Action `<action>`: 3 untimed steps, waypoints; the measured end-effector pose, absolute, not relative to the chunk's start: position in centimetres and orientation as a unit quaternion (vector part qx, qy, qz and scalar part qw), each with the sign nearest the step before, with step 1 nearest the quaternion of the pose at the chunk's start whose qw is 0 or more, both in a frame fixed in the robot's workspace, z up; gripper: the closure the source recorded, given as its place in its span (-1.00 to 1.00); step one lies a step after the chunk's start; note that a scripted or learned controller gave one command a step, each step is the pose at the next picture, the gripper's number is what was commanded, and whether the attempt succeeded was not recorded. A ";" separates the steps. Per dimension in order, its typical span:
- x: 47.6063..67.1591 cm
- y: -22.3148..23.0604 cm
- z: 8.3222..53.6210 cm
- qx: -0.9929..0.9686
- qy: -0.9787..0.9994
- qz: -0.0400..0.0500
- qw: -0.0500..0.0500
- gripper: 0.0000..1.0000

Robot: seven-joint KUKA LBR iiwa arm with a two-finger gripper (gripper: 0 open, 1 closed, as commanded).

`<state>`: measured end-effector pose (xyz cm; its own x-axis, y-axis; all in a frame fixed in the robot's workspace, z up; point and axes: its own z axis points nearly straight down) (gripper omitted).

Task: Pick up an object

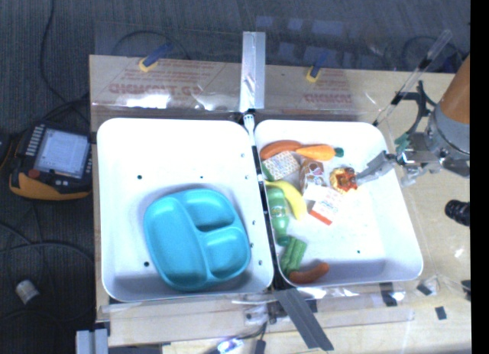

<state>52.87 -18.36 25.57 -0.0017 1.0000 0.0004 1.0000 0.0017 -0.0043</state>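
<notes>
Gripper (357,179), fingers' state impossible to tell, sits at three o'clock of a small toy (344,178) in the right bin (397,230). It looks light, rigid; pinch across its middle.

Arm (447,127) at right, jaws reaching leftward

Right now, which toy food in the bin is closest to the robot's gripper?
The small red and yellow toy is closest; the gripper sits right beside it. The carrot, banana and sausage lie farther left or nearer the front edge.
</notes>
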 end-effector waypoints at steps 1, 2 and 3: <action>57.2 -17.2 15.9 -0.735 -0.678 0.002 0.002 -1.00; 59.9 -19.6 9.2 -0.737 -0.676 0.001 0.002 -1.00; 59.9 -19.5 10.0 -0.737 -0.676 0.001 0.003 1.00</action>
